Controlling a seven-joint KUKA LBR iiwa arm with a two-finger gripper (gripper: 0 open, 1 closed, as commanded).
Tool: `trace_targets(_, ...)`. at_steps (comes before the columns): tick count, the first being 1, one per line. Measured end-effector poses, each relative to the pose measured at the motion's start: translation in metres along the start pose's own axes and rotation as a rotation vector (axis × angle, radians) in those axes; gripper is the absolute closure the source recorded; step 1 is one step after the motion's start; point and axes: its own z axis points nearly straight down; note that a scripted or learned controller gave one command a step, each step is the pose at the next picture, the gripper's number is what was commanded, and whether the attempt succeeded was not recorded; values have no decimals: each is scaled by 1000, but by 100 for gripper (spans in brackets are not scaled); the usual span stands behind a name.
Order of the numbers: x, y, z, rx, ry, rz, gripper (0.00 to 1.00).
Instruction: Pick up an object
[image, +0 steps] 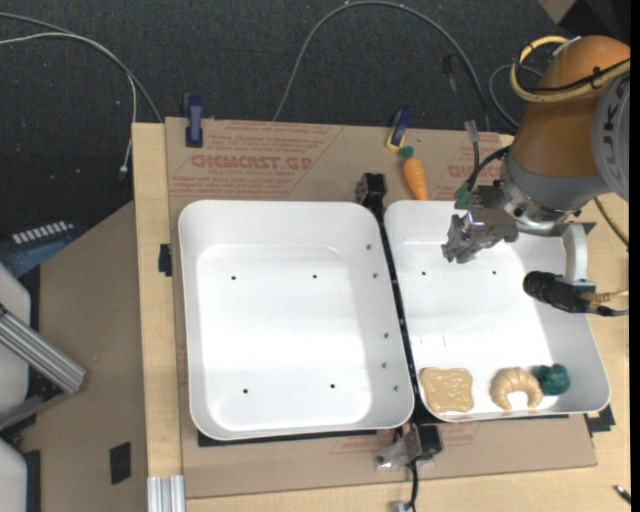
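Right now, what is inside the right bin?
In the right bin: a tan waffle-like piece, a croissant and a green object along its near edge. The tool covers some of the floor.

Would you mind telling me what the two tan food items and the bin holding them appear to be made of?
The toast slice and croissant look like moulded plastic or foam toys: uniform tan, matte, with smooth rounded edges; which of the two materials I cannot tell. The right bin seems to be thin white plastic, smooth and slightly glossy, with rounded corners and a raised rim.
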Motion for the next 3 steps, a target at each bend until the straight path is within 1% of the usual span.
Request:
trace_targets(1, 59, -19, 7, 0, 0, -2, 100)
trace_targets(2, 100, -32, 5, 0, 0, 0, 100)
trace_targets(3, 156, -57, 5, 0, 1, -2, 100)
